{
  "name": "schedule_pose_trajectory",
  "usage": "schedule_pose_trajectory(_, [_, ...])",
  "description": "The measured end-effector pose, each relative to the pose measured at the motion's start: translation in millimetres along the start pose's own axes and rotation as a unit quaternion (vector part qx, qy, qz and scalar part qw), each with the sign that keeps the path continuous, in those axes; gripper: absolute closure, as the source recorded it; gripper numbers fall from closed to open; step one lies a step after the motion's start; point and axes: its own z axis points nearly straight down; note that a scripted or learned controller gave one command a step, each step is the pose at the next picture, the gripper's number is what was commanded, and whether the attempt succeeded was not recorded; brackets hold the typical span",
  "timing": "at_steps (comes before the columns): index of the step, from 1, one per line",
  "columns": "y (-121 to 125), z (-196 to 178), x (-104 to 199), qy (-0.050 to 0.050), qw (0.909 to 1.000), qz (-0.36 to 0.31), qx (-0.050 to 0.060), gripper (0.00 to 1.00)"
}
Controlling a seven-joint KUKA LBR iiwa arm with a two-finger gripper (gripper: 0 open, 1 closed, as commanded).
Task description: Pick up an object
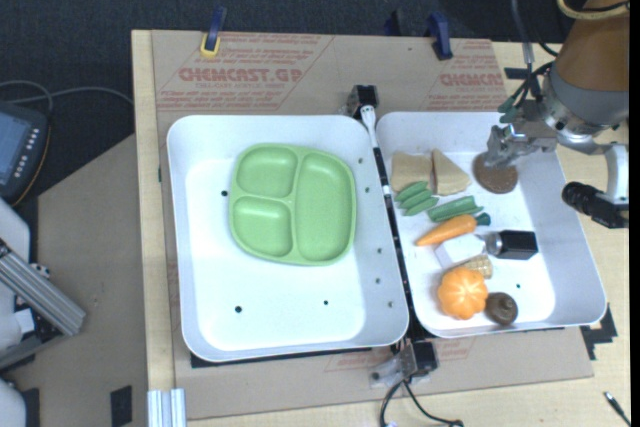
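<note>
Camera view: two shallow white plastic bins are seen on the tabletop. One green three-compartment plate lies in the left bin. In the right: two bread wedges, green bean pods, an orange carrot, an orange round fruit, a brown disc beneath the tool; tool opening cannot be told. "CHEMCAST" is printed on the board.

The grey arm reached in from the right, orange band above its wrist, and its gripper pointed downward, held low.
</note>
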Motion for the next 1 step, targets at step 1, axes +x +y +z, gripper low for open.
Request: schedule_pose_trajectory(1, [1.2,-23.6,0.0,0.0,1.0,0.0,0.001,1.0])
